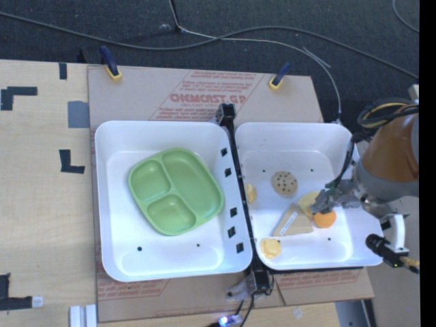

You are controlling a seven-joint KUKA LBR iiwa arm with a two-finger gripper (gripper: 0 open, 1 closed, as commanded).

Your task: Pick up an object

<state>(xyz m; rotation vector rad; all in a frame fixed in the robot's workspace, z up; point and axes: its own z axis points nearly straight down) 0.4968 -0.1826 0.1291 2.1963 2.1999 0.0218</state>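
The right bin holds a round cookie, a pale cheese wedge, a small orange piece, a yellowish piece near the front wall and another small pale piece against the left wall. My gripper reaches down into this bin from the right, its dark fingers right over the orange piece and beside a yellow piece. The fingers' spacing is hidden by the wrist and shadow. The arm's grey body and orange band hang over the bin's right wall.
The left bin holds a green divided plate. A black divider clip strip runs between the bins. Cardboard lies under both bins, with two yellow clamps at its back edge. Cables cross the dark floor behind.
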